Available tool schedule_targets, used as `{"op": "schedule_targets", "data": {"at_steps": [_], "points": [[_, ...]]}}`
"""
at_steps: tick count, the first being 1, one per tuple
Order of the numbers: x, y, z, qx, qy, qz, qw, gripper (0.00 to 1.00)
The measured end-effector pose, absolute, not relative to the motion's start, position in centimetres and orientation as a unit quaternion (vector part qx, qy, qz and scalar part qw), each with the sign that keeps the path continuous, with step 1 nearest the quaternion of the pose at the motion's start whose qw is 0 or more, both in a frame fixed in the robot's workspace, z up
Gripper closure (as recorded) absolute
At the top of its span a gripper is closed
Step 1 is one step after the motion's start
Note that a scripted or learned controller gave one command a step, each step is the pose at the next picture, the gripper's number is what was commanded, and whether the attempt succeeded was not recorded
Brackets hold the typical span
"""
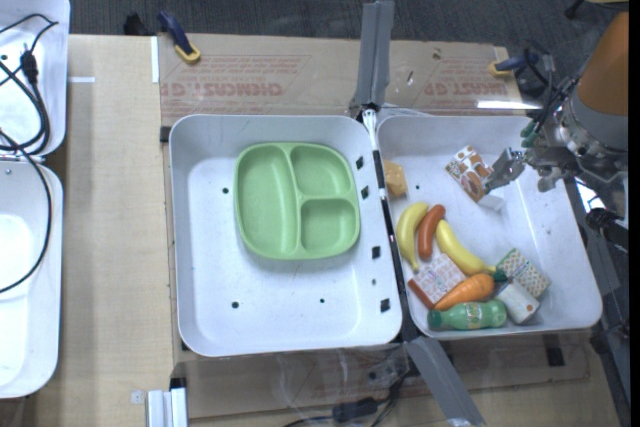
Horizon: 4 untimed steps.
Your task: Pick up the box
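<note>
The box is small, with white, orange and brown pictures on it. It lies tilted on the floor of the right bin, up near the back wall, well away from the bananas. My gripper is right beside the box and touches its right end. I cannot tell how my gripper is set.
</note>
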<state>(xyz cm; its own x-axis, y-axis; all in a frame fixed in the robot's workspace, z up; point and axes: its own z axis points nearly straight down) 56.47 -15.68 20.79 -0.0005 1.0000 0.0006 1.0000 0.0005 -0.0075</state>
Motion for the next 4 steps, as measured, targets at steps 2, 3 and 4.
{"op": "schedule_targets", "data": {"at_steps": [2,3,4], "points": [[56.6,-20.8,8.9,-0.721,-0.693,-0.0020,0.004,0.00],[61.3,-15.2,8.8,-0.717,-0.697,0.0015,0.002,0.00],[65.8,-11.9,8.9,-0.776,-0.630,0.0021,0.001,0.00]]}}
